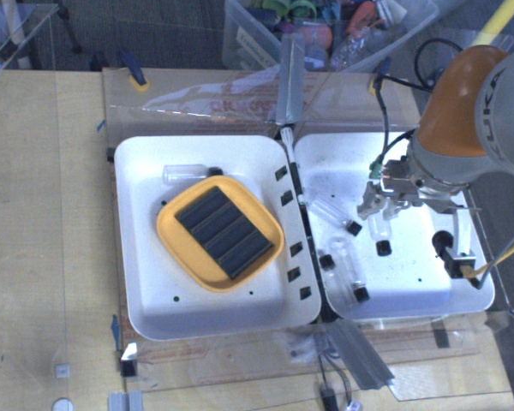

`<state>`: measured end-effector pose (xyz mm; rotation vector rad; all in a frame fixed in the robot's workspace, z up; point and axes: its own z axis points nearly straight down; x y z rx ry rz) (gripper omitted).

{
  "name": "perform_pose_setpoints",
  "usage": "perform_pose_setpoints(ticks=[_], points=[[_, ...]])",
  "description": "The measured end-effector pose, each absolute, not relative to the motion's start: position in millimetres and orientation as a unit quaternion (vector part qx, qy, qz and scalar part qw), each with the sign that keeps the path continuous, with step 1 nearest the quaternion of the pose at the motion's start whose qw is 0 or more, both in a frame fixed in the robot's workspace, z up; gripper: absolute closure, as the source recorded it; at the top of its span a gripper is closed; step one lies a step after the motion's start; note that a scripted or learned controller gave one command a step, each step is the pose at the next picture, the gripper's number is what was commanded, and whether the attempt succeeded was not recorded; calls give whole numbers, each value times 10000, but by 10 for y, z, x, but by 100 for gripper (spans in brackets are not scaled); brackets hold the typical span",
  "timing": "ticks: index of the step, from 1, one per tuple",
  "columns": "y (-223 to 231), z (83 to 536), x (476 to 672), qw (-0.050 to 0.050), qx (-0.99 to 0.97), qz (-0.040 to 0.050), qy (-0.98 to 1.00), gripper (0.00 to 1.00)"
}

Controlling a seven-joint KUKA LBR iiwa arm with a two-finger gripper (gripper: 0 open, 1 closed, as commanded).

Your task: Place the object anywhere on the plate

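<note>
A yellow plate (178, 248) lies in the left bin (146, 306), tilted on the diagonal. A black ribbed slab (224, 231) rests on the middle of the plate. My gripper (383, 204) hangs low over the right bin (411, 285), at its upper middle, far from the plate. Just below the gripper lies a small clear vial with a black cap (382, 245). Whether anything is held cannot be seen from this angle.
More clear vials with black caps (353, 227) (326, 262) (361, 294) lie in the left half of the right bin. Another clear vial (184, 174) lies above the plate in the left bin. A black divider ridge (295, 238) separates the bins. A tub of toys (325, 11) stands behind.
</note>
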<state>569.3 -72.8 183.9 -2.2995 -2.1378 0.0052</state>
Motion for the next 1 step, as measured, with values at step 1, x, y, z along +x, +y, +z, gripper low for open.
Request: perform_pose_setpoints(ticks=[1], points=[[-729, 1841, 5694, 8, -7325, 15, -6807, 0]])
